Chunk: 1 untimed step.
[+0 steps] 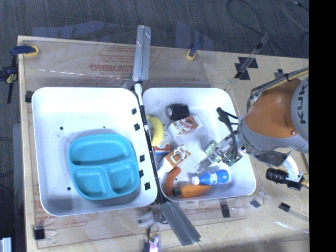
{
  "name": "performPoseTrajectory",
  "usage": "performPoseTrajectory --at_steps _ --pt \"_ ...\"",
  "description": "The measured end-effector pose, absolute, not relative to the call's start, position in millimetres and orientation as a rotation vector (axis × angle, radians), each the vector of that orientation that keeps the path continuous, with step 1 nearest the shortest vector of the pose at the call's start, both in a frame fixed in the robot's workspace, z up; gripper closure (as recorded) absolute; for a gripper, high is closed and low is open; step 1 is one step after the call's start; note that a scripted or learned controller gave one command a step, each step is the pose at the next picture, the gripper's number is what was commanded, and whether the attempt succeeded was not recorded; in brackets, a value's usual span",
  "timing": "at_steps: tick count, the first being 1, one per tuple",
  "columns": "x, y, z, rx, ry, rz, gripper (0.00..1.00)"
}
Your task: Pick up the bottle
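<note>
Small clear plastic bottle with blue label (212, 178) lay on its side, grey two-finger gripper (209, 159) poised just above it, fingers' state impossible to tell, orange carrot (193, 190) just below the bottle.

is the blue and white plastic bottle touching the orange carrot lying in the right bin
Touching. The camera view shows the blue and white plastic bottle lying against the top edge of the orange carrot, with no gap.
</note>
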<state>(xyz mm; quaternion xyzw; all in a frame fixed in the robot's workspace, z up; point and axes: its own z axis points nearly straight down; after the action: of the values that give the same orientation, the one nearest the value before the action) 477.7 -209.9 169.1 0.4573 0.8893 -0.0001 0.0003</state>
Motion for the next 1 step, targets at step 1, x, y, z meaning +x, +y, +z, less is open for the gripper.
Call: performPoseTrajectory --at_steps 1 --pt "477.2 -208.9 124.1 1.436 2.796 -0.001 0.0"
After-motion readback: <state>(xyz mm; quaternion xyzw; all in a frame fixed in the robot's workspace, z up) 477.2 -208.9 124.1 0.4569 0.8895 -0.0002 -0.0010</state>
